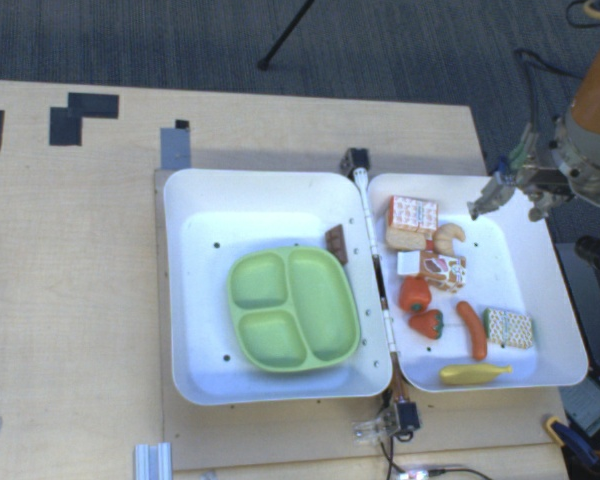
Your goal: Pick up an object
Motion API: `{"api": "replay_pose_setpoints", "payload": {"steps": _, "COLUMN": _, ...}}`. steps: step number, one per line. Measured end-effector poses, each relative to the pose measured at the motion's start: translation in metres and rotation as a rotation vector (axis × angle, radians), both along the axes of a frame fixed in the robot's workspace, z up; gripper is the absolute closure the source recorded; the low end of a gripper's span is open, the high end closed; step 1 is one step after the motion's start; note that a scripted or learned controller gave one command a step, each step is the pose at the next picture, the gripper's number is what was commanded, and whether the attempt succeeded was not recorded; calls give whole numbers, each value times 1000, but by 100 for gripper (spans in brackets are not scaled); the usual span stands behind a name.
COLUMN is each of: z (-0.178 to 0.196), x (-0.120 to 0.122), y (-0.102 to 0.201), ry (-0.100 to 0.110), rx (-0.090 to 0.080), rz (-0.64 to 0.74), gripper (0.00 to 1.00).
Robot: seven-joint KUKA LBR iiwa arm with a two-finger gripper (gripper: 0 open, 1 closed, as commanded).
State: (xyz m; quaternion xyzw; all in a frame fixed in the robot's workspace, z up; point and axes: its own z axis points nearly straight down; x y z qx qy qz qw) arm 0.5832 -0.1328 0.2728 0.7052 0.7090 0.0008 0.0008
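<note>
A pale wooden bench (70, 298) stands on dark blue-grey carpet (180, 18) under even light.

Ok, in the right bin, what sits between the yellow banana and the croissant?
In the camera view, the orange sausage lies between the banana and the croissant, with bare white bin floor above it.

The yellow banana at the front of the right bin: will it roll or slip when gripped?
The banana looks smooth and glossy, so probably slippery. Its curved, rounded shape may pivot under the gripper. It lies apart from its neighbours.
</note>
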Motion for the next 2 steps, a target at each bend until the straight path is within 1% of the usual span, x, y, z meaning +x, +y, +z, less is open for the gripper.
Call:
{"api": "replay_pose_setpoints", "payload": {"steps": 1, "z": -141, "x": -11, "y": -16, "ry": 2, "rx": 0, "rz": -3, "gripper": 0}}
{"api": "replay_pose_setpoints", "payload": {"steps": 2, "z": -184, "x": -89, "y": 9, "ry": -15, "rx": -5, "rz": -2, "gripper": 0}}
